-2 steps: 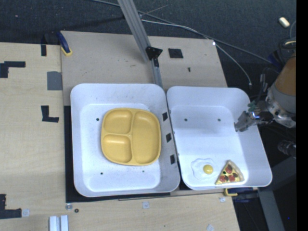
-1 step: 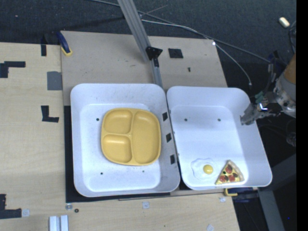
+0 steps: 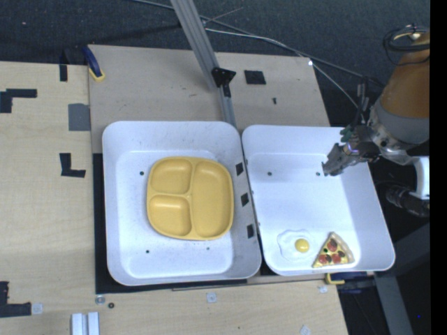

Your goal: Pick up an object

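- Looking down at a slant from the fixed camera, two shallow white bins sit side by side on a tan bench; no brand, label or readable writing can be made out on anything.
- The gripper (image 3: 334, 165) hangs over the far right part of the right bin (image 3: 307, 194), dark and small against the white floor; whether it is parted or closed cannot be told, and nothing is seen held in it.
- The arm (image 3: 408, 89) comes in from the right, with its orange band above a grey wrist section.
- A toy fried egg (image 3: 296, 245), flat and white with a round yellow yolk, lies at the near edge of the right bin.
- A toy pizza slice (image 3: 334, 250), triangular with red and dark toppings and a tan crust, lies just right of the egg, near the bin's near right corner; both are well apart from the gripper.
- A yellow divided plate (image 3: 190, 198), smooth plastic with rounded corners and three compartments, lies in the middle of the left bin (image 3: 126, 187).
- Both bins look like moulded plastic with rounded rims and a faintly speckled floor.
- A grey metal pole (image 3: 198, 33) slants across the far side of the bench, and thin cables trail over the dark floor beyond.
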Controlling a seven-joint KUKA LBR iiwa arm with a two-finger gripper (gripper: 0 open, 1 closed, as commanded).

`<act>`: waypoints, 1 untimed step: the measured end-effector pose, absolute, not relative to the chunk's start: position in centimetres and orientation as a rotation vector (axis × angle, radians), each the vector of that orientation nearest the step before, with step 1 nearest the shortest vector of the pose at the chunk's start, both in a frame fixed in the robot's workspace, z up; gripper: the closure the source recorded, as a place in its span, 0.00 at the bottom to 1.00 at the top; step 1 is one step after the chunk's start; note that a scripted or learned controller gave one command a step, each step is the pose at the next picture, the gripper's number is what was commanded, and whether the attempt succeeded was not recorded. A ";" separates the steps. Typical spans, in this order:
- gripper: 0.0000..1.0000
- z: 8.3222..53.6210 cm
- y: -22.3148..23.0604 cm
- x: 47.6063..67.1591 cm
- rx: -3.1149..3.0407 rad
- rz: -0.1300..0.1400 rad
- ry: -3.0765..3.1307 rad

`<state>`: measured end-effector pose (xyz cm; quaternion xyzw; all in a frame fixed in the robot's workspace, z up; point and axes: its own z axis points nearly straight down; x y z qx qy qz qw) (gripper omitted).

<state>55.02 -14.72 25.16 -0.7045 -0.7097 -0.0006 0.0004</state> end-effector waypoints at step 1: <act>1.00 24.9 -10.3 55.2 -2.214 0.001 -2.226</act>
